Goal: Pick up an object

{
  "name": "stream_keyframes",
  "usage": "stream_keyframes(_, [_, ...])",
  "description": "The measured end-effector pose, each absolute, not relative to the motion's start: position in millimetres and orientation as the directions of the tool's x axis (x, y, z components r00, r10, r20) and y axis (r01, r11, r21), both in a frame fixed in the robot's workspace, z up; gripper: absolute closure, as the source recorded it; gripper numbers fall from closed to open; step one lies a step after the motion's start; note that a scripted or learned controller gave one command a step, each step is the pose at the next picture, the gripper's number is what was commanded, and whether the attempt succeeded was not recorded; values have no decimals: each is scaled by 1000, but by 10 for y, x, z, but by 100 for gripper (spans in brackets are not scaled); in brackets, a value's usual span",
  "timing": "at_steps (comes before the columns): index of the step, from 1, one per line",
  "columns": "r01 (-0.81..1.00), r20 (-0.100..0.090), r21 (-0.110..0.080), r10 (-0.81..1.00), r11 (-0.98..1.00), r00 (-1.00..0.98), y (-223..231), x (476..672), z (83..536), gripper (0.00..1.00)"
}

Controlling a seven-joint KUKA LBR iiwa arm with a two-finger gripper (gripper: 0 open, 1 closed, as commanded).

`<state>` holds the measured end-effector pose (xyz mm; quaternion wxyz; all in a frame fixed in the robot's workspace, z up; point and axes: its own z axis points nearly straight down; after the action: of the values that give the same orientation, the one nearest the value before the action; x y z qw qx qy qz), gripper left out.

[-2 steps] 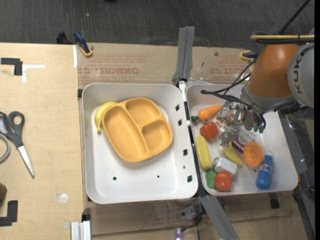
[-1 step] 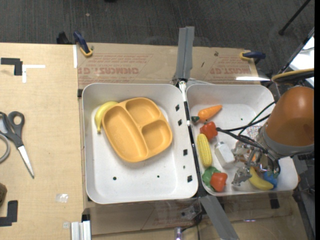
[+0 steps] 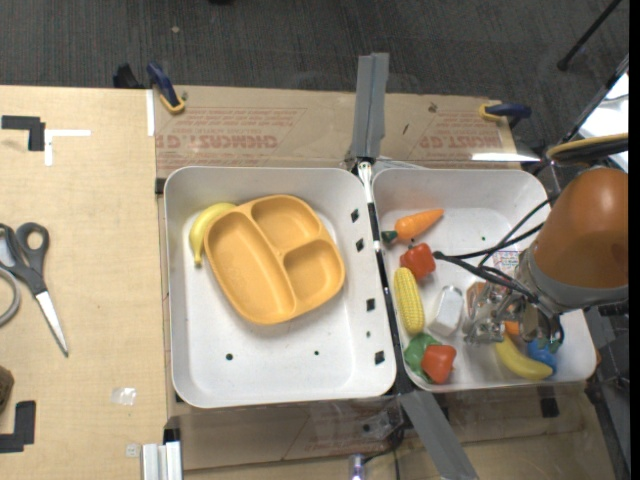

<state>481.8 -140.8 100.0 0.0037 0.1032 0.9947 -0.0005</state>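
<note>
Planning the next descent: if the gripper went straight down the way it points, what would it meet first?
Probably the right bin's floor, between the clear cup and the banana; the gripper hangs there, though depth is unclear.

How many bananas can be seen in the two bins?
2: one banana in the left bin, tucked behind the orange plate; another banana in the right bin, near the front. Others may be hidden beneath the arm.

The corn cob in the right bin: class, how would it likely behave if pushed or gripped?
The corn cob looks like a rounded cylinder, so it would probably roll sideways if nudged. Its glossy surface suggests stiff plastic, likely light and a bit slippery. It lies apart from the gripper.
</note>
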Motion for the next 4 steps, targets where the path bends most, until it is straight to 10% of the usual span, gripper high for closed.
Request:
stream_keyframes(1, [205, -7, 1, 205, 979, -979, -1402, 4817, 999, 0])
stream_keyframes(2, [203, -9, 0, 203, 979, -979, -1405, 4835, 1079, 100])
stream_keyframes(3, [203, -9, 0, 203, 979, -979, -1403, 4835, 1078, 0])
stream_keyframes(4, [236, -1, 1, 236, 972, -972, -982, 5655, 913, 0])
